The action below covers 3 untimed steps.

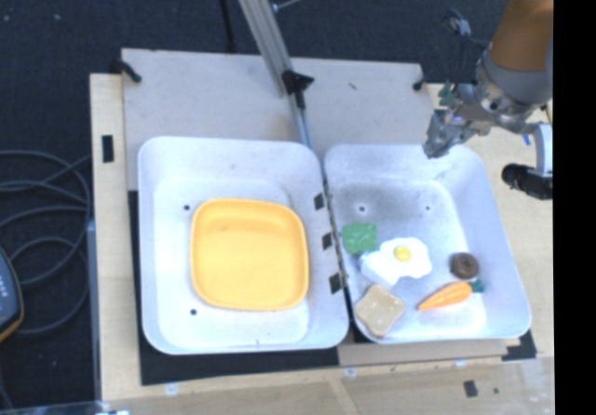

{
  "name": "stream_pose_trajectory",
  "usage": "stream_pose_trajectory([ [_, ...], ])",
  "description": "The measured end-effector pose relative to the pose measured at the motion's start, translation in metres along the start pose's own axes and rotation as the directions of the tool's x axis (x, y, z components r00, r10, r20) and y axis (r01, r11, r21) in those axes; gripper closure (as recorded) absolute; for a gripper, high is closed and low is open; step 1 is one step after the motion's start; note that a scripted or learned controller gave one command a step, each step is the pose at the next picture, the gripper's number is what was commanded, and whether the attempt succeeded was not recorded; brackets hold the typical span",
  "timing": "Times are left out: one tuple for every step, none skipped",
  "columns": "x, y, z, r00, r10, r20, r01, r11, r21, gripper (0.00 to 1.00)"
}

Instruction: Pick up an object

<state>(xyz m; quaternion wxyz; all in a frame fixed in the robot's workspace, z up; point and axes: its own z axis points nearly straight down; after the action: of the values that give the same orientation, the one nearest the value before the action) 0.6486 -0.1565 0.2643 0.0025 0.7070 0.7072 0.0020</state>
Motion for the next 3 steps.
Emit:
stream_pose_trajectory([
  [0.042, -0.021, 0.012, 1.000, -0.002, -0.001, 0.002, 1.000, 0.006, 1.00],
  [0.089, -0.045, 0.024, 1.000, -0.002, -0.001, 0.002, 1.000, 0.006, 1.00],
  [0.133, -0.064, 0.032, 1.000, -0.002, -0.001, 0.002, 1.000, 0.006, 1.00],
])
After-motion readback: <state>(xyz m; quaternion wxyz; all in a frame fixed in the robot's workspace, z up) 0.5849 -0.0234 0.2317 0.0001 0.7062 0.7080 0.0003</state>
